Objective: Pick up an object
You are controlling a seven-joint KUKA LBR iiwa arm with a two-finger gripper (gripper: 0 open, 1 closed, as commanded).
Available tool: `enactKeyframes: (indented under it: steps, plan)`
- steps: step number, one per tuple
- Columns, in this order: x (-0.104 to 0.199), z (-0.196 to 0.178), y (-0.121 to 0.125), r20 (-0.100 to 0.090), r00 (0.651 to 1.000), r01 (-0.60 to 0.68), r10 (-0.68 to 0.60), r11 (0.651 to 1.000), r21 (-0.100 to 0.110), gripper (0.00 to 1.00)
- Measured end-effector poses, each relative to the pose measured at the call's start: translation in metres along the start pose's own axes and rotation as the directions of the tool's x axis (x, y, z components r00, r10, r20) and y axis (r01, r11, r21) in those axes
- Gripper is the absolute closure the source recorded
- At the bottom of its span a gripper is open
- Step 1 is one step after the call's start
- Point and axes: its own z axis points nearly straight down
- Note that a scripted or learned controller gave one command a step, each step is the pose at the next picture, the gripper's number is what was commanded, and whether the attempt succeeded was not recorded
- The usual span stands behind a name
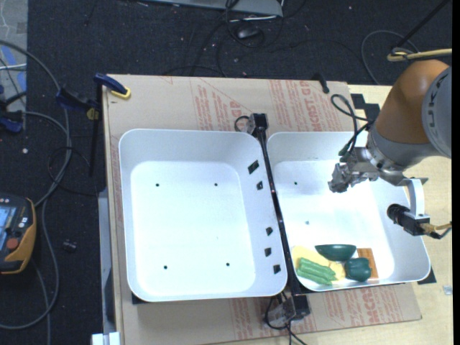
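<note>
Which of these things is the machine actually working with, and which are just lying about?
Part of the job:
- hand over the right bin
- green ridged piece
- dark green bowl
- teal lump
- yellow piece
- orange piece

Just lying about:
- left bin
- clamp on the board's corner
- cables on the floor
- handheld controller

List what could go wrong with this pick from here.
1. The items are bunched in the right bin's near corner: the green ridged piece, dark green bowl and teal lump touch, so a grasp may slip or nudge neighbours.
2. The claw hovers well short of them.
</note>
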Motion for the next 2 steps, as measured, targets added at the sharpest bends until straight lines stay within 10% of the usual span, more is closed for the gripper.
enactKeyframes:
  steps: [2]
  plan:
    - [0.0, -0.088, 0.002, 0.0, 1.0, -0.001, 0.001, 1.0, 0.0, 1.0]
